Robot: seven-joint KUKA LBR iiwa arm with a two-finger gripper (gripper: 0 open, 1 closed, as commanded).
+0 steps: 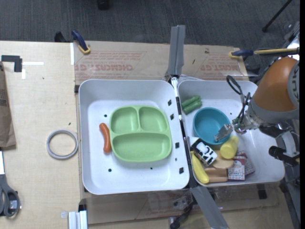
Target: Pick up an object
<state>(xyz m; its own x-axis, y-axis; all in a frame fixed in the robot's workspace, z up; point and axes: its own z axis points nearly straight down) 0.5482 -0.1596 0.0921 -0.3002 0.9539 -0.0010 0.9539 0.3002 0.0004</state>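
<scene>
— Objects fill your right bin [267,168]: a blue bowl [209,123], a green piece [191,103], a yellow banana [199,168].
— And the end effector [223,133]?
— At the bowl's rim; you cannot tell its state.
— Surroundings?
— Wooden table [38,113], dark carpet [143,8], cardboard [124,63] printed "CHEMICAL GUYS", upside down.

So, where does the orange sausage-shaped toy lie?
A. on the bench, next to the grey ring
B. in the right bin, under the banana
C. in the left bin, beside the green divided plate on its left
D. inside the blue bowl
C: the orange sausage-shaped toy lies on the floor of the left bin, just left of the green divided plate.
</scene>
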